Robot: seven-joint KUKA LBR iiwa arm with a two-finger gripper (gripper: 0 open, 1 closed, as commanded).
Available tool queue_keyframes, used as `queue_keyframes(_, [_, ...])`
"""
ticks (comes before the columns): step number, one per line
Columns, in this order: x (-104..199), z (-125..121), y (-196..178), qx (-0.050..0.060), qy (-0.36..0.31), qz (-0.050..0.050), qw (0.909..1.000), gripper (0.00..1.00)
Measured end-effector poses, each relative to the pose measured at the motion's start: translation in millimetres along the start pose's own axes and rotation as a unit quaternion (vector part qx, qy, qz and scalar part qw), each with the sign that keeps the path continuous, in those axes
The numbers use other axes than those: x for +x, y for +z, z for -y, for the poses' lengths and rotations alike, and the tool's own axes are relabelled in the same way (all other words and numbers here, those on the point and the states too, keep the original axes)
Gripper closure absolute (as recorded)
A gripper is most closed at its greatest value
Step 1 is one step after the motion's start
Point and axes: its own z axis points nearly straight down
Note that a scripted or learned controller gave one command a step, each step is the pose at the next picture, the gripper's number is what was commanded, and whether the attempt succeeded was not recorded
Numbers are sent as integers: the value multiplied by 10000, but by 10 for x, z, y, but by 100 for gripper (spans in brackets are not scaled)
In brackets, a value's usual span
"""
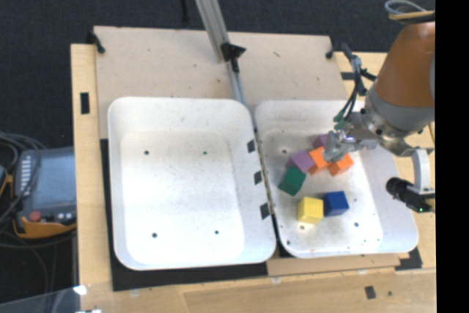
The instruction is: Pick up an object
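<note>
The right bin [381, 231] holds several small blocks: a purple one [301, 161], a green one [292, 180], a yellow one [310, 210], a blue one [335, 202] and orange ones [317, 157] [341, 166]. My gripper [337, 150] hangs low over the orange blocks, its tip right at them, with another purple piece [323, 141] just behind it. The orange-banded arm [407, 77] reaches in from the right and hides the bin's far right corner.
The left bin [117, 157] lies beside the right one. A metal pole [209, 4] slants from the top down to the gap between the bins. A grey control box [44, 187] sits off the bench at the left.
</note>
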Motion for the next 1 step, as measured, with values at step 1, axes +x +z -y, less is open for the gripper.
queue_keyframes(1, [568,-39,54,2,-7,-5,10000,100])
